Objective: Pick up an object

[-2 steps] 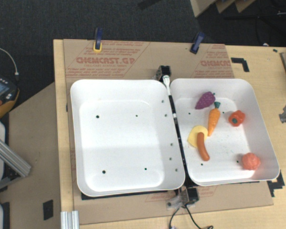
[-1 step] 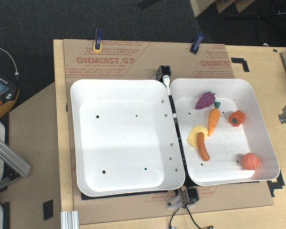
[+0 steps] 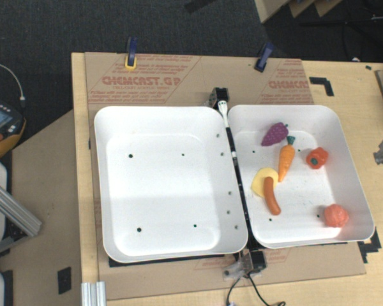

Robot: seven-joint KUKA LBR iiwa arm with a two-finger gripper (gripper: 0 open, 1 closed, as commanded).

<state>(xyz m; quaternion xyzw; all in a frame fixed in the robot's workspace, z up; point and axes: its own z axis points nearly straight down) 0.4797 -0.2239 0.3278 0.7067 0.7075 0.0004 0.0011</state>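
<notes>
I cannot tell my end effector's state; the tomato [image 3: 316, 158] sits alone in the right bin [image 3: 345, 125], so I'd come straight down, centred, closing gently across it

Two blue clamps [image 3: 131, 48] on the brown cardboard sheet [image 3: 198, 75]

Toy foods lying in the right white plastic bin [image 3: 345, 139]

Purple grape bunch [image 3: 274, 133], orange carrot [image 3: 286, 159], red tomato [image 3: 316, 158], yellow slice [image 3: 262, 181] under an orange sausage [image 3: 272, 196], pink-red lumpy fruit [image 3: 336, 215].

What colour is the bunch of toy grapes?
Purple toy grapes, seen from the overhead camera view.
</notes>
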